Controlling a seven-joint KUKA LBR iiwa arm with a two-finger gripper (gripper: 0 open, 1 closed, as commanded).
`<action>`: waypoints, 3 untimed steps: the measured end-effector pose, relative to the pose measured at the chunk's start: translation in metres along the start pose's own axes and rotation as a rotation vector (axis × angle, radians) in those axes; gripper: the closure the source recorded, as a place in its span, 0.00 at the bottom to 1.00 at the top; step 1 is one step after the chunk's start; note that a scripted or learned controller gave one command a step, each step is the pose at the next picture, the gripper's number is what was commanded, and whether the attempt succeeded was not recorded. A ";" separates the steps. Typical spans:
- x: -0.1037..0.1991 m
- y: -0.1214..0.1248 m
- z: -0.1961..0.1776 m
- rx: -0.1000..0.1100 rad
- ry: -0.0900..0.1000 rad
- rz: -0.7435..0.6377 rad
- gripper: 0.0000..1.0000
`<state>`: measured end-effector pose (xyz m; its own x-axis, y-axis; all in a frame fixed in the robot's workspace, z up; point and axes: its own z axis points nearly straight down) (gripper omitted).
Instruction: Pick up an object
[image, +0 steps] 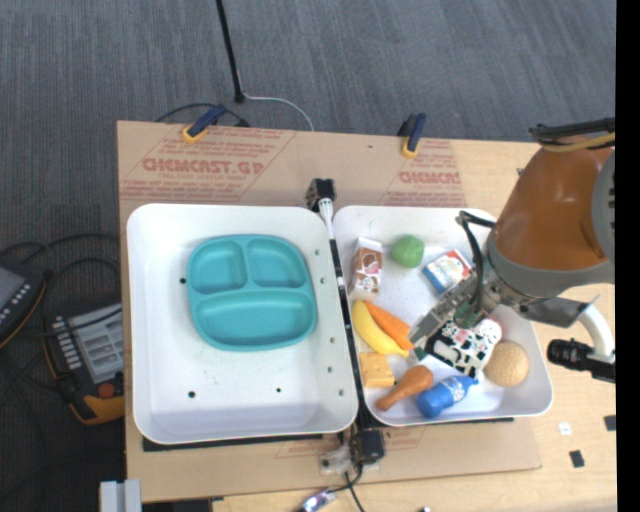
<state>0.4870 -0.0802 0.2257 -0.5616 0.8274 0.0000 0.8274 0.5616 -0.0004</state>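
We are at the reach-in step: our hand hangs low in the right bin, just above the black-and-white cow-patterned toy, and we cannot tell how it is set or whether it has anything. That toy looks the likeliest pick, crowded by the orange carrot, the yellow banana, the tan ball and the blue bottle. Next we would need a straight descent onto a single item, then a close and a lift, without nudging its neighbours. The left bin carries a teal divided plate. Both bins sit on a cardboard sheet clamped over the bench, with grey carpet and cables around it.
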 end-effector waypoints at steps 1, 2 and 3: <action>-0.017 0.049 0.042 0.000 -0.001 -0.108 1.00; -0.009 0.031 0.024 0.000 0.000 -0.049 1.00; -0.027 0.076 0.042 -0.001 -0.001 0.051 1.00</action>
<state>0.5654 -0.0600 0.1840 -0.5184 0.8551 -0.0005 0.8551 0.5184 0.0002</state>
